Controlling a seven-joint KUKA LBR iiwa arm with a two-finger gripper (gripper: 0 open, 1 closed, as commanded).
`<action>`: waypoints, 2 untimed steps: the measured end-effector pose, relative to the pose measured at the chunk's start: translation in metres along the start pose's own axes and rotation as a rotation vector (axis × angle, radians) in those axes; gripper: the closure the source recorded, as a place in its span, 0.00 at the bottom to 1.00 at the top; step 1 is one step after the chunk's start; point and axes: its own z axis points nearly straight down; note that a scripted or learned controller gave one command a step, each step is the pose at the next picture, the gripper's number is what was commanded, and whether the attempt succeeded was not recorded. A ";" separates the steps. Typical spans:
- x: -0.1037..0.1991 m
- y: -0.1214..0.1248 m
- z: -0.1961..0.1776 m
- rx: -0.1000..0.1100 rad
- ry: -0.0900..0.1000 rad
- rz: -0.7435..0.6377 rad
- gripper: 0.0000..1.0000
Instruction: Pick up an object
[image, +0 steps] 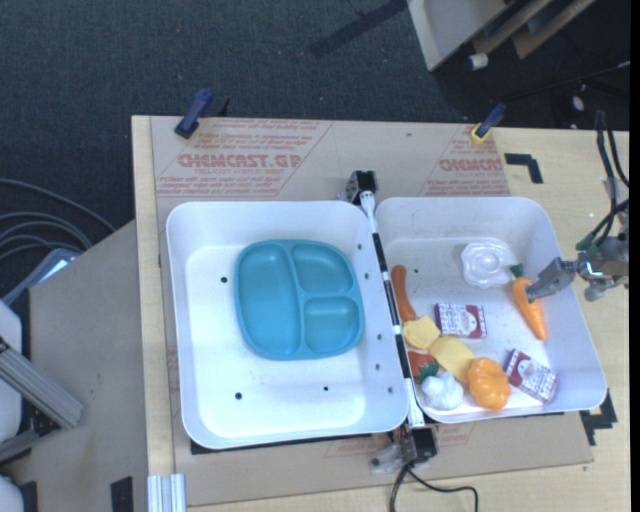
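My gripper (572, 284) hangs at the right bin's (440, 215) right rim, open with nothing between its fingers. One grey finger (548, 278) ends just above the green top of an orange carrot (532, 312) lying by that rim. Also in this bin are a clear plastic cup (483, 262), a long red-orange sausage (401, 293), a red and white packet (461, 321), a second packet (529, 376), a yellow cheese wedge (421, 331), a yellow piece (452, 352), an orange pepper (487, 384) and a white garlic bulb (441, 391).
The left bin (200, 300) holds a blue divided plate (298, 298). A black ridge (380, 280) marks where the bins meet. The bins rest on a cardboard sheet (240, 155) held by clamps at the back. Cables (610, 160) hang at the right edge.
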 end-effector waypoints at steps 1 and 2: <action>-0.019 0.054 0.142 -0.001 0.005 -0.003 0.00; -0.020 0.054 0.132 -0.002 0.002 -0.002 1.00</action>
